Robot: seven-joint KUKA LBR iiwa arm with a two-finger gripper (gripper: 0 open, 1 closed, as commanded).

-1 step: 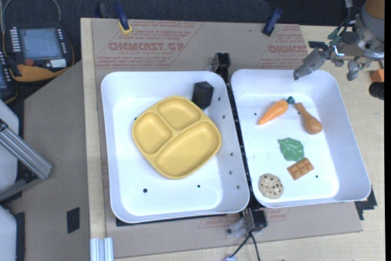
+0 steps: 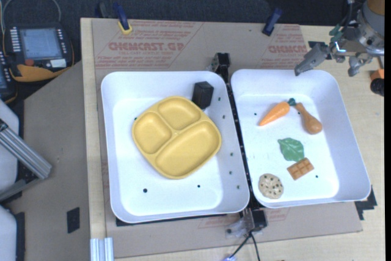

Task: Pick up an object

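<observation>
The gripper [image 2: 333,58] hangs above the far right corner of the right bin [image 2: 351,131], at the end of the grey arm that comes in from the right. Its jaws are spread apart and nothing is between them, so no object is picked up yet.

The possible objects all lie in the right bin. A toy carrot [image 2: 274,113] and a brown drumstick [image 2: 307,118] lie near each other at the far side, the closest things to the gripper. Nearer the front lie a green leaf [image 2: 291,148], a small waffle piece [image 2: 300,169] just beside it, and a cookie [image 2: 270,186] at the front left. They are spread with space between them, which probably makes it easier for the jaws to come down around one thing without touching the others.

The left bin [image 2: 116,150] holds a yellow divided plate [image 2: 177,137] and a small black block [image 2: 202,94] at the plate's far edge. Both bins sit side by side on a brown board [image 2: 183,46] that covers the counter. On this board red letters read "CHEMCAST G.P", and the same word starts again behind the right bin. Blue clamps [image 2: 122,18] hold the board at the far edge, probably so it does not slide.
</observation>
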